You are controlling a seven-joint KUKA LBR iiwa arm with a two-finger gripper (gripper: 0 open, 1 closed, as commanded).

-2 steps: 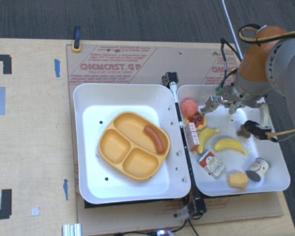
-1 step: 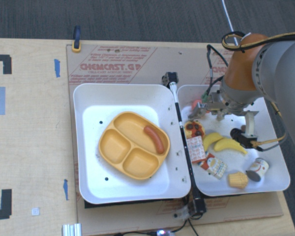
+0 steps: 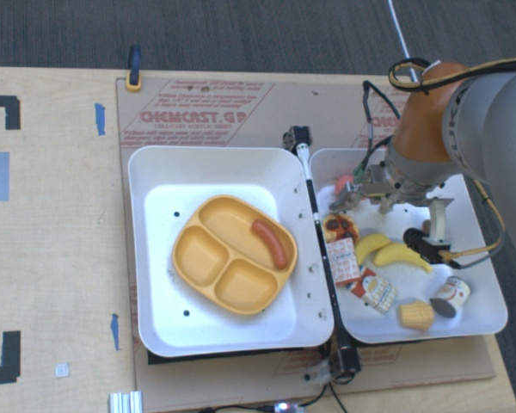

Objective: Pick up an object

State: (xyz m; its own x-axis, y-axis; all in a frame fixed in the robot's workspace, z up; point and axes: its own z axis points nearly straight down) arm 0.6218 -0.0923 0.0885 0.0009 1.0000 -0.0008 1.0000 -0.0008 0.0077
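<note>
Approach step: jaws [image 3: 367, 192], state unclear, hover in right bin [image 3: 486, 317]; next, descend onto the banana [image 3: 396, 252]

Pale wooden bench [image 3: 52, 256], blue tape marks [image 3: 100, 119], printed cardboard sheet [image 3: 198, 110]; dark grey carpet floor [image 3: 198, 11] behind.

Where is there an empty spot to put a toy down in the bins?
The left bin has bare floor all around the yellow divided plate, widest at its upper left. Two plate compartments are free; the hot dog fills one. The right bin is crowded with the bananas, corn and packets.
</note>
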